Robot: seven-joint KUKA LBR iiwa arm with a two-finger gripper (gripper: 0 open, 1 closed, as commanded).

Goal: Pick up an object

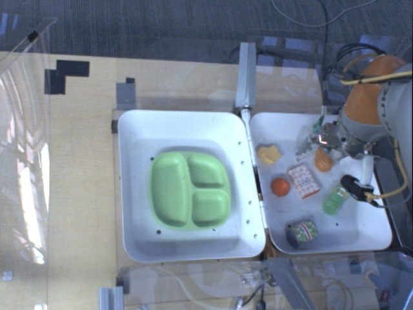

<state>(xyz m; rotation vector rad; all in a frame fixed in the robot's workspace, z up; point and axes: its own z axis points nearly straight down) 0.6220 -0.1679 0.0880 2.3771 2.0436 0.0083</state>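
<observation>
1. Because the gripper (321,142) sits low over the far side of the right bin (361,237), the nearest candidate is the orange object (323,161) just beside and below it. Whether the jaws are open, closed or on anything cannot be told from this slant.
2. Centre the gripper over the orange object before descending — it looks rounded and is likely to roll if touched off-centre.
3. Observe the neighbours: a patterned packet (303,180), a red ball (280,186), a yellow piece (270,154), a green bottle (335,201) and a dark can (302,232) share this bin.
4. Keep clear of the right bin's far wall, which lies near the gripper.
5. Lift straight up — open room lies above. The left bin (135,173) bears a green divided tray (190,189).
</observation>
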